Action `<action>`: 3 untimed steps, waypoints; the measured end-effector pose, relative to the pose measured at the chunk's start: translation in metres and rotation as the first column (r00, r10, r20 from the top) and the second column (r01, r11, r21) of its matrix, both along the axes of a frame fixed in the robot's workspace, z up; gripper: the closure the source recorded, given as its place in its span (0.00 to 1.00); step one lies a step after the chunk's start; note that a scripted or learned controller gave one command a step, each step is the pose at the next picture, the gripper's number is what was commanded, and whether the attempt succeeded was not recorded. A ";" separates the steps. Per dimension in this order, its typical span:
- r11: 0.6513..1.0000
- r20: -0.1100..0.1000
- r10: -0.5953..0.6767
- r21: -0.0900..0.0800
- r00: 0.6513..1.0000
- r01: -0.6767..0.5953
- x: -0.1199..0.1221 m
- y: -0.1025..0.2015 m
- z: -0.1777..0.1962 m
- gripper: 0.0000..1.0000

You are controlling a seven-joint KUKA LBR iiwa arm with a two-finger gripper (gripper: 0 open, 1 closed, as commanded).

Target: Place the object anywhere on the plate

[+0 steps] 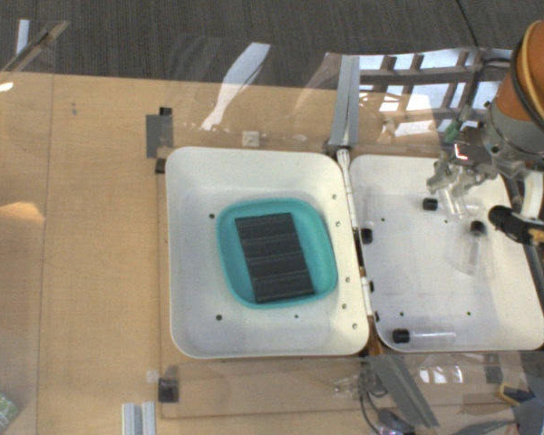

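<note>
While the dark ridged block (272,258) lies on the teal plate (230,261), the hand (453,202) hovers apart, seemingly open.

You've got two shallow white bins side by side, the left bin (190,270), the right bin (435,315); both on a pale wooden bench (72,243); dark grey carpet (208,7) beyond its far edge
</note>
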State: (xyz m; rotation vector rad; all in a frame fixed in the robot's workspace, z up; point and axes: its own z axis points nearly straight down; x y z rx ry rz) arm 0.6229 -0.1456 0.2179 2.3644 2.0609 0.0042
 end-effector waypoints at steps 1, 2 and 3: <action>0.999 -0.002 0.036 0.002 0.999 -0.036 -0.135 0.106 -0.033 1.00; 0.994 -0.001 0.108 0.002 0.994 -0.108 -0.080 0.183 0.015 1.00; 0.994 -0.001 0.108 0.002 0.994 -0.108 -0.080 0.183 0.015 0.00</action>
